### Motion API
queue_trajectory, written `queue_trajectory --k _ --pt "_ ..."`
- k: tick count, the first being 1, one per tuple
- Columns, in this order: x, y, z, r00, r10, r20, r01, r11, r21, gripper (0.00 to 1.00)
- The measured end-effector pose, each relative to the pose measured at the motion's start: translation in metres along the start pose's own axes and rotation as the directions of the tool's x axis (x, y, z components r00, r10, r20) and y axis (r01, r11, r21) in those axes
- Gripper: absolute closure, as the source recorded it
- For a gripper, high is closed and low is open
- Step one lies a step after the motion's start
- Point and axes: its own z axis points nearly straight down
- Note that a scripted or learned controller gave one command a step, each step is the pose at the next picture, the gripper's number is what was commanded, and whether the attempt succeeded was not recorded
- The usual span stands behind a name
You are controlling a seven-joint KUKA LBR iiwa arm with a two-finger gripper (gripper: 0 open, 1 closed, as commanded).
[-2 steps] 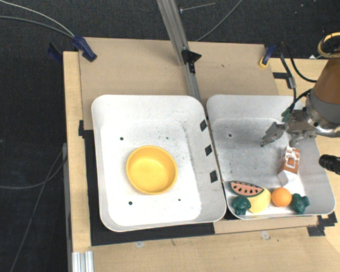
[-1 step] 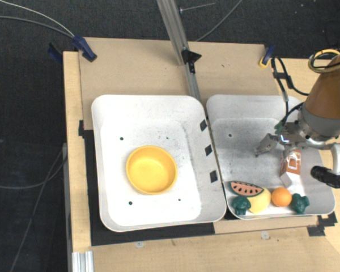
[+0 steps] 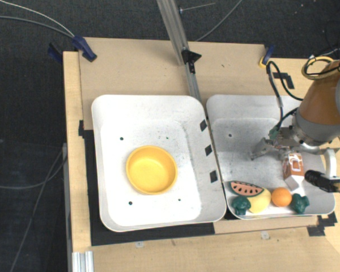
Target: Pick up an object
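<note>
White plastic makes both shallow bins on the wooden bench. The gripper is low inside the right bin, reaching in from the right side with the grey arm behind it. The two thin fingers point to the left and are spread a little apart, with nothing between them, so the jaws are open and grip no object; only the bare bin floor is under them.

The objects to pick lie toward the near edge of the right bin, all on the near side of the jaws. Closest is a small brown and white packet, just beside the wrist, to the right of the fingertips. Farther to the near side there is a row: a watermelon slice, a green broccoli piece, a yellow lemon, an orange and another dark green piece.

Well to the left of the jaws, in the left bin, a yellow bowl stands upright.
</note>
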Motion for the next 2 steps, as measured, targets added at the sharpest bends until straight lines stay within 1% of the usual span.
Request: queue_trajectory --k 1,2 --pt "0.000 0.000 -0.012 1.000 0.001 -0.001 -0.001 1.000 -0.001 1.00" --pt "0.004 0.005 -0.058 1.000 -0.001 0.010 0.001 1.000 -0.017 1.00"
